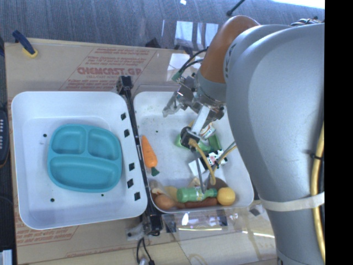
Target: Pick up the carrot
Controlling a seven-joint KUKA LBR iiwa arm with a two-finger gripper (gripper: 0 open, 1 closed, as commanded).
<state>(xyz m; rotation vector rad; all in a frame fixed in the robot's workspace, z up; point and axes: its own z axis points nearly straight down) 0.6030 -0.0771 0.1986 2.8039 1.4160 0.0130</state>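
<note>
Carrot (pixel 148 152) against bin wall (pixel 134 131); bare floor (pixel 167 142) other side; toy pile (pixel 193 195) near.

Qty check:
- 2 white bins: left bin (pixel 22 148), right bin (pixel 157 106).
- Left bin: 1 teal plate (pixel 85 158), 3 compartments.
- Right bin: 1 carrot (pixel 149 152), 1 yellow round item (pixel 226 196), 1 green bottle-ish item (pixel 190 194), 1 brown sausage-like piece (pixel 199 203), 1 orange-brown lump (pixel 164 201).
- Green bits (pixel 185 141) by the arm: approx 2, partly hidden, can't confirm.
- 1 blue/yellow clamp (pixel 25 44) on counter (pixel 60 54).

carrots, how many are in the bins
1. The carrot lies by the left wall of the right bin. The arm covers part of that bin, so another may be hidden.
</note>
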